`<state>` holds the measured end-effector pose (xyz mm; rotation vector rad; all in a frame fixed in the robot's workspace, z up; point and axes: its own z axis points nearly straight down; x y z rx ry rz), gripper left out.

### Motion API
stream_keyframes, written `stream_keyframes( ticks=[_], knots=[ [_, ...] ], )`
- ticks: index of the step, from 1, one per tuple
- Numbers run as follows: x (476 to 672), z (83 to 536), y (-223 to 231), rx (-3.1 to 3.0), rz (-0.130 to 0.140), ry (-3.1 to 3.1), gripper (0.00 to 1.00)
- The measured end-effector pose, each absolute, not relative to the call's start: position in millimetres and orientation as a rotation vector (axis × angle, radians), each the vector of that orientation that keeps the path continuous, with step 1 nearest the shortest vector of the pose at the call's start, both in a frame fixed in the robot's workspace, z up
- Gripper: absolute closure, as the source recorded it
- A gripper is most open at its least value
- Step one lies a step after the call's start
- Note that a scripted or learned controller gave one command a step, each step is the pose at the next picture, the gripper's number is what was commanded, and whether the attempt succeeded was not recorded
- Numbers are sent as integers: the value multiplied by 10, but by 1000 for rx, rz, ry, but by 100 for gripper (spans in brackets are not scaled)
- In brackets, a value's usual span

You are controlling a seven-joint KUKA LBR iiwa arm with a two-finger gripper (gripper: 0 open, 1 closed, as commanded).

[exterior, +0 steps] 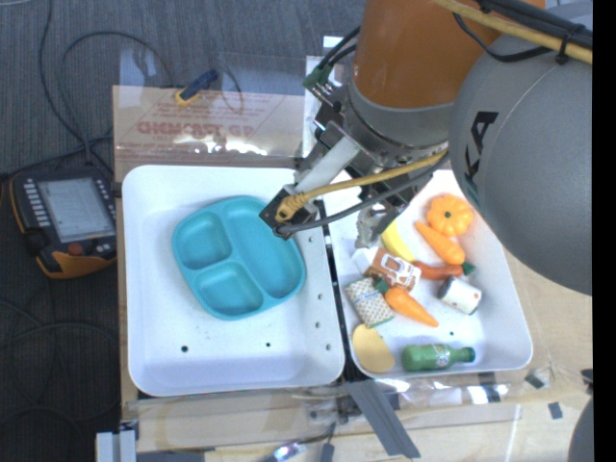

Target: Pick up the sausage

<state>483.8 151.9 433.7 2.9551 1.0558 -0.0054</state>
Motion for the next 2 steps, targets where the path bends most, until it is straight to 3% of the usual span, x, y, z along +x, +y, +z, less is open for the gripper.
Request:
stream_keyframes(
  ticks=[1, 2],
  knots=[
    [4842, 4424, 1523, 2951, -11, 1056, 100],
    [4842, 4425, 1523, 2952, -11, 1056, 0]
  ],
)
